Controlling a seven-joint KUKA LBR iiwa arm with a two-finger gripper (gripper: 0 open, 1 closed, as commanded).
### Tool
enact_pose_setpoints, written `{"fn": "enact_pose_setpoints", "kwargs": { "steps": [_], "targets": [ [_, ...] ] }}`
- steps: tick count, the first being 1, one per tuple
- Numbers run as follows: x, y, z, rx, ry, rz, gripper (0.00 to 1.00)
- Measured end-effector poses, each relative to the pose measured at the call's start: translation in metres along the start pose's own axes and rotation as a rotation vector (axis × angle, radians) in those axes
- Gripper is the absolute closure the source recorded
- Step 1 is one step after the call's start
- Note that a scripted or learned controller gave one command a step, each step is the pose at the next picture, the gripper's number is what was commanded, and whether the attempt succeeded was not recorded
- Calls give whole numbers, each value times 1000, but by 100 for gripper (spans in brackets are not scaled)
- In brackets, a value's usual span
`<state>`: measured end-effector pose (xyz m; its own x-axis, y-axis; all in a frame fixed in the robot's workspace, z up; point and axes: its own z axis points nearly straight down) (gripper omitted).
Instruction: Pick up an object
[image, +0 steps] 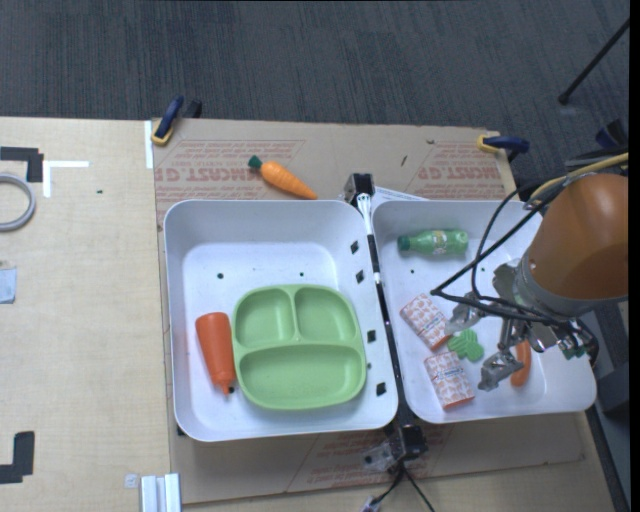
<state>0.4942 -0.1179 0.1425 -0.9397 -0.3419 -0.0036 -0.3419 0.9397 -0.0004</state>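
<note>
Claw (490, 362) low in rt bin (500, 222) | grip state unclear | wrist hides bin's rt side

The cardboard sheet (330, 160) bears mirrored red lettering, illegible.
</note>
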Motion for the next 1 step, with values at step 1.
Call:
{"fn": "enact_pose_setpoints", "kwargs": {
  "steps": [1],
  "targets": [
    [1, -31, 9, 0, 0, -234, 0]
  ]
}}
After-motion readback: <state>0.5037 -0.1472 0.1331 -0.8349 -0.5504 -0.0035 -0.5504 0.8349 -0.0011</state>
